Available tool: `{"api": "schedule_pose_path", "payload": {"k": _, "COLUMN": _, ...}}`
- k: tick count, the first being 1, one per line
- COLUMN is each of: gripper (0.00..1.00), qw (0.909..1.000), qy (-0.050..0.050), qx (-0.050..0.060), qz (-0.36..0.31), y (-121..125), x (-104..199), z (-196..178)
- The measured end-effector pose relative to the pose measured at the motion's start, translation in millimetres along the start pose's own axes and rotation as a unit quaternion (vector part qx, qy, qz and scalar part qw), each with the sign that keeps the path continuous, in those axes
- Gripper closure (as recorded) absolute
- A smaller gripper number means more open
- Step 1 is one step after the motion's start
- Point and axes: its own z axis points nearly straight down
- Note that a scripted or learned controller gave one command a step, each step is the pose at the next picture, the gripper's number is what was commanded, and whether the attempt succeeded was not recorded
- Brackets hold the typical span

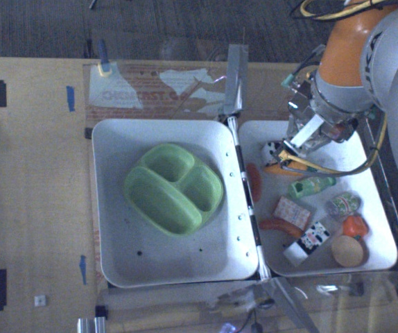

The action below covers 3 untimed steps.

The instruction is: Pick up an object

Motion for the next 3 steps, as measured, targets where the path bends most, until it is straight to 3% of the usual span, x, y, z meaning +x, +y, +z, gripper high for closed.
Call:
{"api": "schedule_pose_path", "payload": {"k": 1, "gripper": 1.0, "qw": 0.9967, "qy": 0.0, "qx": 0.0, "qz": 0.081, "y": 30, "x": -27, "z": 18}}
{"api": "schedule_pose_path", "payload": {"k": 2, "gripper": 1.0, "qw": 0.9758, "qy": 0.0, "qx": 0.002, "qz": 0.219, "y": 42, "x": -80, "z": 111}}
{"api": "schedule_pose_path", "payload": {"k": 3, "gripper": 1.0, "qw": 0.9471, "qy": 0.001, "qx": -0.001, "qz": 0.321, "y": 5, "x": -22, "z": 14}}
